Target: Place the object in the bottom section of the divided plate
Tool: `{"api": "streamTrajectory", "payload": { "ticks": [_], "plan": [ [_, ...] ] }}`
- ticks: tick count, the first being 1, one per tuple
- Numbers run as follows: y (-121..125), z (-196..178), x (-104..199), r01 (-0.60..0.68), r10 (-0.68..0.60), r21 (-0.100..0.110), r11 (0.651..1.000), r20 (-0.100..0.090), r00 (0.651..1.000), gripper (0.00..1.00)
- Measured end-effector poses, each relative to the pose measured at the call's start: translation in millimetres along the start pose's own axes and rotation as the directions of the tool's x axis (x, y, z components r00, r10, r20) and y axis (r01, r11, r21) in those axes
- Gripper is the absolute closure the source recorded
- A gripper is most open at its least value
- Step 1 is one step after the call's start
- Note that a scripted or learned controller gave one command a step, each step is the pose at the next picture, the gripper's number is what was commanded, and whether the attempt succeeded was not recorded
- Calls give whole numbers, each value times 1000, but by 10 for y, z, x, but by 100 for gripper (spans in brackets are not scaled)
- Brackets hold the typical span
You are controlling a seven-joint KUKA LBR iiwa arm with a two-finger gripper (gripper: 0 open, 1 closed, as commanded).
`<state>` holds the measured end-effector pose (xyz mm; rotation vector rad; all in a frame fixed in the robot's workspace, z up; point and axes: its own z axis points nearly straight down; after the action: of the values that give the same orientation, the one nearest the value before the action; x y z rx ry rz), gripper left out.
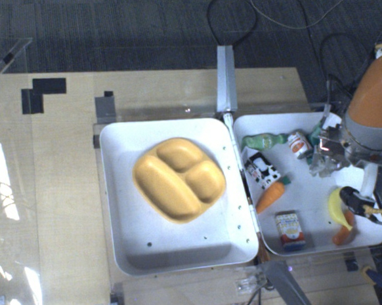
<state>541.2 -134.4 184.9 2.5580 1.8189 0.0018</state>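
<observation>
Yellow divided plate (178, 178) sits in the left bin (119, 207); right of it, the gripper (325, 161) hovers near a banana (338, 208), claw state unclear.

Your arm (377, 104) comes in from the right edge, its orange band showing at the far right above the grey wrist. You can see the wrist bend down and left toward the near right part of the scene, ending in the gripper (325, 161). The gripper hangs low, its metal parts bunched together and hard to make out.
</observation>
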Motion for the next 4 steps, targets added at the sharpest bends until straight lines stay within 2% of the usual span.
{"api": "streamTrajectory", "payload": {
  "ticks": [1, 2, 3, 4],
  "plan": [
    [-69, -272, -676, 193, -193, -5, 981, 1, 981, 100],
    [-326, 960, -623, -146, 146, -6, 989, -4, 989, 100],
    [-310, 853, -609, -143, 143, -10, 990, -5, 990, 100],
    [246, 265, -154, -573, 573, 1, 820, 0, 820, 100]
  ]
}}
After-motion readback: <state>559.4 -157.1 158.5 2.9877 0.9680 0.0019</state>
